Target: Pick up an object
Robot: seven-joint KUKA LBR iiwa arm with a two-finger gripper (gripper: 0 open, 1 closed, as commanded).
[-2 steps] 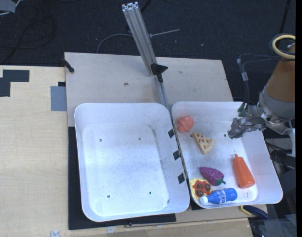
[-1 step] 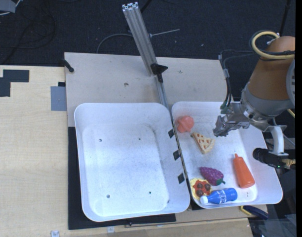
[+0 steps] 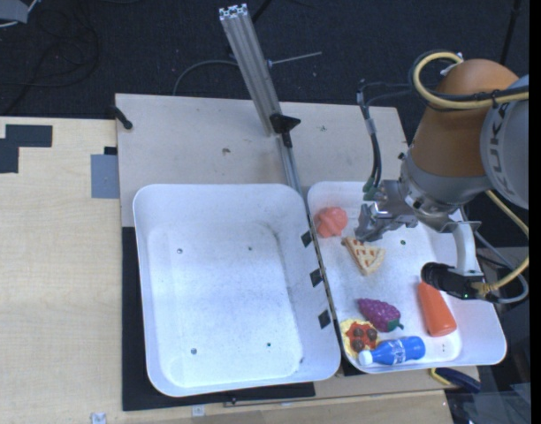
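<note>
Partly, the arm's orange-banded wrist is hiding the right bin's far corner. Its gripper is hovering just above the waffle-like wedge, but whether the jaws are spread or pressed together I cannot tell. Beside it a pink lump is lying blurred. Both bins are sitting on a pale bench, with dark flooring and cables behind.
</note>
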